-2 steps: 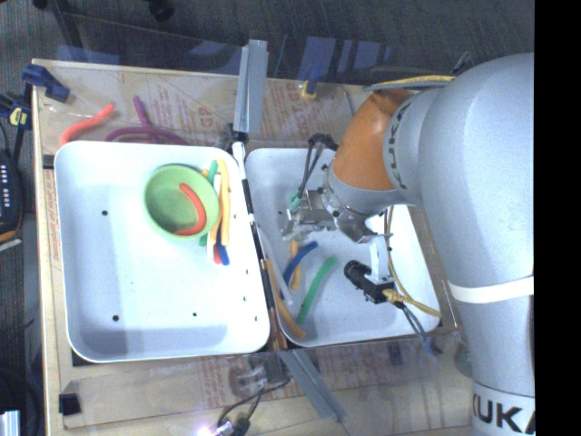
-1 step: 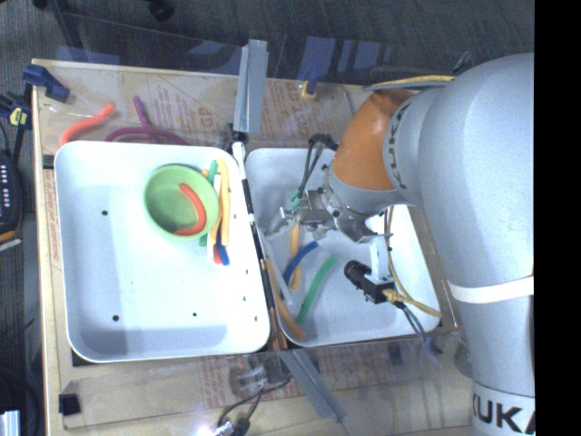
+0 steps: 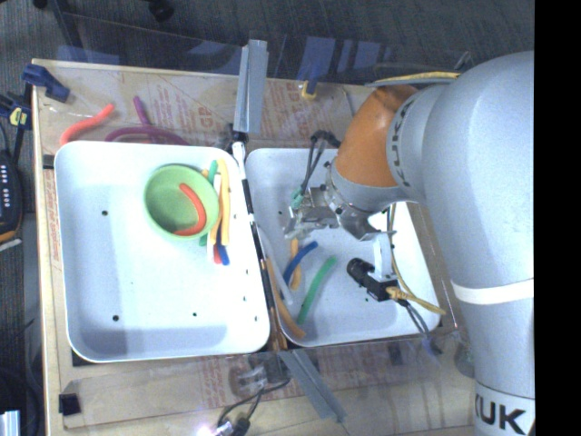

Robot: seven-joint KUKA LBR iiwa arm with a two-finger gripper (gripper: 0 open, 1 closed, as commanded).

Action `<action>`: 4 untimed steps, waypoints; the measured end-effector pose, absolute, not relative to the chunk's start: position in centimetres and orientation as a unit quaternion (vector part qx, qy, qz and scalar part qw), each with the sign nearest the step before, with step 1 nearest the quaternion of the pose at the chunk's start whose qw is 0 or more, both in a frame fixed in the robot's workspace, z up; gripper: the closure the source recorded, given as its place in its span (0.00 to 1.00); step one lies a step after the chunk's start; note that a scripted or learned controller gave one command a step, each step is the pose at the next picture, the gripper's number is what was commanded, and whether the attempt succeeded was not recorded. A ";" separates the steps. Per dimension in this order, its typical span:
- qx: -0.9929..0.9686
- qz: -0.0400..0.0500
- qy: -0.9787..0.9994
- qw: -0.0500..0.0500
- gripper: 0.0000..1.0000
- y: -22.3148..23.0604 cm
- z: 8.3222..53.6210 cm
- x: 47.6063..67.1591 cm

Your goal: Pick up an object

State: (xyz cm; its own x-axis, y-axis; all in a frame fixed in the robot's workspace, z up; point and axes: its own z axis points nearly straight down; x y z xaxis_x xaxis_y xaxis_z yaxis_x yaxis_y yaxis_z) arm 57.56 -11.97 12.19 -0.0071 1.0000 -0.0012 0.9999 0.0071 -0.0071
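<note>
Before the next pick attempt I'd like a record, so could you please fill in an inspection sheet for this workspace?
Surface: wooden bench bearing left bin and right bin.
Job's things: blue stick and green stick in right bin; green bowl beside coloured sticks in left bin.
Clutter: orange piece and purple loop on bench behind left bin.
Grippers: gripper over right bin, just behind blue stick.
Cables: thin dark cables above gripper.
Surroundings: dark floor.

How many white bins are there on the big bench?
2. One shallow white bin sits on the view's left, holding a round green bowl. The other bin sits beside it on the right, partly covered by the grey robot arm. None seem hidden.
</note>
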 end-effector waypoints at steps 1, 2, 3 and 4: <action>-0.704 0.003 -0.710 0.002 0.00 -12.0 12.2 57.6; -0.707 0.002 -0.707 0.002 0.00 -13.7 9.1 58.3; -0.706 0.002 -0.708 0.003 1.00 -13.6 10.0 58.4; -0.616 0.000 -0.788 0.000 1.00 -9.6 16.9 60.9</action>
